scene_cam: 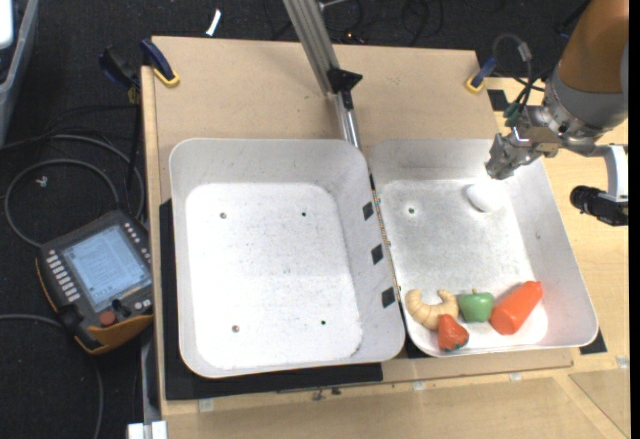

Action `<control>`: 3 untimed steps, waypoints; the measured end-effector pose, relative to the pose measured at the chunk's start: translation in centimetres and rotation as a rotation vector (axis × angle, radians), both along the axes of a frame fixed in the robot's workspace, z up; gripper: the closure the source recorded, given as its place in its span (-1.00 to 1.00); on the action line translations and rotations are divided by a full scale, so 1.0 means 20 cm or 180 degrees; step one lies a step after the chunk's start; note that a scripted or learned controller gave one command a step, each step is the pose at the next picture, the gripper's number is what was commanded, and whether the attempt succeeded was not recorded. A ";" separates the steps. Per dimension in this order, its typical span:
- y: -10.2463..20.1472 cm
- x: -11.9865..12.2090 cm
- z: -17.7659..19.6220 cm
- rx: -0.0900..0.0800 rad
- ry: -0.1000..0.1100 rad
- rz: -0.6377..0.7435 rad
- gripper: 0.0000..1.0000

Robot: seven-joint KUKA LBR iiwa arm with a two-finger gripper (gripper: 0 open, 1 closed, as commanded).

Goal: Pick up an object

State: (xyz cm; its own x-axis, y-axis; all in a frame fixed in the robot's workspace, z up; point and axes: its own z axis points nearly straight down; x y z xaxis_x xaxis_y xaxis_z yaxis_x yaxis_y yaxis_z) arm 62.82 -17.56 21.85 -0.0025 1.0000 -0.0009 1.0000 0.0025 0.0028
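Just below the gripper (500, 167) lies a white object (483, 197).

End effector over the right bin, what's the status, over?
End effector hovering above small white rounded object, nothing between its tips. Orange carrot-shaped toy, green pepper toy clustered at near edge. Path clear.

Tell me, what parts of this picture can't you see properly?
- Gripper: too small and dark in the camera view to tell if it is open or shut.
- Small white rounded object: pale against the right white bin, so its shape is unclear.
- Cream curved toy: partly hidden by the green pepper-like toy.
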 end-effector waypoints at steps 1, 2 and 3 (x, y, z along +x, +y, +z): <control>0.27 -0.06 0.06 0.0010 0.0008 0.0017 1.00; 0.52 -0.17 0.11 0.0010 0.0010 0.0017 1.00; 0.76 -0.25 0.15 0.0010 0.0012 0.0018 1.00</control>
